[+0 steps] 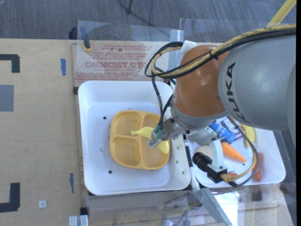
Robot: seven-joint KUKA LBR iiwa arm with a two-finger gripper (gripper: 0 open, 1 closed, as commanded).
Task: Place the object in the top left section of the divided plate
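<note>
Two shallow white bins sit side by side on the wooden counter [37, 140], seen from above at a slant. The left bin [94, 102] fills the middle of the frame and holds a yellow divided plate [124, 147] with three sections, lying a little right of the bin's centre. The right bin [273, 171] lies toward the lower right of the frame and is largely hidden by the arm [254, 84], whose grey body and orange band enter from the right and cover the upper right.

The end effector [156, 136] hangs over the right part of the plate, close to its right rim. A yellow banana [143, 133] lies across the plate's upper right area, its thin tip pointing left toward the plate's middle ridge and its thicker end running under the end effector to the plate's right rim. The end effector appears closed on the banana, the fruit sitting at its tips, though the contact itself is small and partly hidden.

In the right bin, an orange carrot [233, 152] lies beside a blue packet [223, 131], and a second orange piece [258, 166] lies near the bin's right side. Black cables loop over the arm near the top centre.
</note>
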